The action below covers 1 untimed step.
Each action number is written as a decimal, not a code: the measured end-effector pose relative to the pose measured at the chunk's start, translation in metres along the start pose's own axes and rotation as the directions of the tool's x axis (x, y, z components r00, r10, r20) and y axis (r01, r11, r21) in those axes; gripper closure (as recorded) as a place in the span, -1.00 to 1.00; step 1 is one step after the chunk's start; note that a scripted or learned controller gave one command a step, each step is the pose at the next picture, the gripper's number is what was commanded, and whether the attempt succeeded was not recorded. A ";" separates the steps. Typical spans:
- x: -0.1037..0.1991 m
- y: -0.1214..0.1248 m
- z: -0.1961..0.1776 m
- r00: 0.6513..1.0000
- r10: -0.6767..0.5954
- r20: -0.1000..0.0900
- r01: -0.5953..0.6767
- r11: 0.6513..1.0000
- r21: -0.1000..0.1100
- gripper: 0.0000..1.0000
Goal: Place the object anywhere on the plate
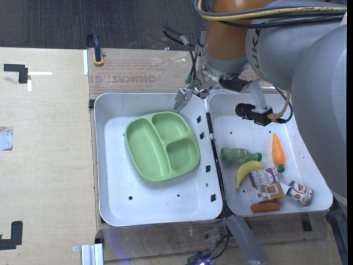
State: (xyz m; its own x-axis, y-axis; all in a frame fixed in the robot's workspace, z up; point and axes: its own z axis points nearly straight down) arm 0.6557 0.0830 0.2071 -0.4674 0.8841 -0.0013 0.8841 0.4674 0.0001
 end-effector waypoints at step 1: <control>-0.001 0.000 -0.010 1.000 0.000 0.002 0.000 1.000 -0.001 1.00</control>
State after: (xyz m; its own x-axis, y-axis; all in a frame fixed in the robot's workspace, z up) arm 0.6563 0.0824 0.2167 -0.4678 0.8838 -0.0031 0.8838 0.4678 0.0015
